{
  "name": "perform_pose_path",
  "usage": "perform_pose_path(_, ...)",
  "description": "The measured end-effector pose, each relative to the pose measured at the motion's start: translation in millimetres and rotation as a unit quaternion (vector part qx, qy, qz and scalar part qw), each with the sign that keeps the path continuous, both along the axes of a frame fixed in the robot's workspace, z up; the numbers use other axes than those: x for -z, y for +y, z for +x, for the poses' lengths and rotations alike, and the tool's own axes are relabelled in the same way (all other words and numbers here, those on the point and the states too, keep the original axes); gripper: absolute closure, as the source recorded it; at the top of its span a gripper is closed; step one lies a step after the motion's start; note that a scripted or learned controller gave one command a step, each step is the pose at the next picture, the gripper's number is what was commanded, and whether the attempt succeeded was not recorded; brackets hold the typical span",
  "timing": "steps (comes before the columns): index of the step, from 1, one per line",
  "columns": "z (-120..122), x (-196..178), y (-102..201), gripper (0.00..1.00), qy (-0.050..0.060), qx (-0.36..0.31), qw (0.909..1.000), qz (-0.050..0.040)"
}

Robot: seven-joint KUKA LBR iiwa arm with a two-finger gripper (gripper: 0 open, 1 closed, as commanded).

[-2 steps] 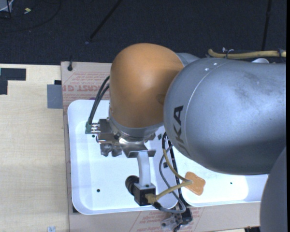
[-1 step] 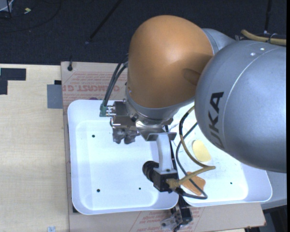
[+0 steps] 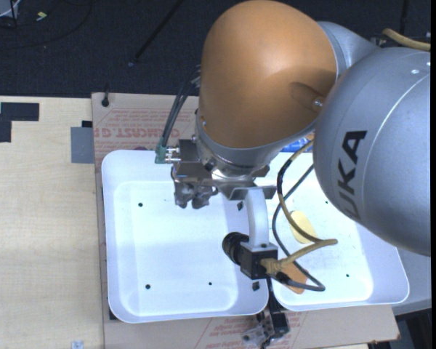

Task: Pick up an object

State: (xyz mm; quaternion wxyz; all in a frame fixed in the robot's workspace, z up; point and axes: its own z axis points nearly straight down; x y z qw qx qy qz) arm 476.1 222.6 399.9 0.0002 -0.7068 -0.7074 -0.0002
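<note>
We observed the arm (image 3: 363, 144) reaching in from the right, its orange band (image 3: 269, 71) dominating the upper centre and the wrist pointing down over the left bin (image 3: 131, 267). The gripper (image 3: 191, 197) hung low above that bin's upper part, near the divide between the bins. We could not tell how far it stood open, nor whether it had hold of anything. A pale yellow object (image 3: 302, 226) lay in the right bin (image 3: 378, 289), partly behind a black cable (image 3: 280, 195).
</note>
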Motion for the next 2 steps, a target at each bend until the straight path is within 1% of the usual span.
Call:
perform_pose_path(1, 44, 84, 22, 1.00, 0.005, 0.001, 1.0000, -0.0029)
perform_pose_path(2, -2, 82, 21, 1.00, 0.003, 0.000, 1.0000, -0.0012)
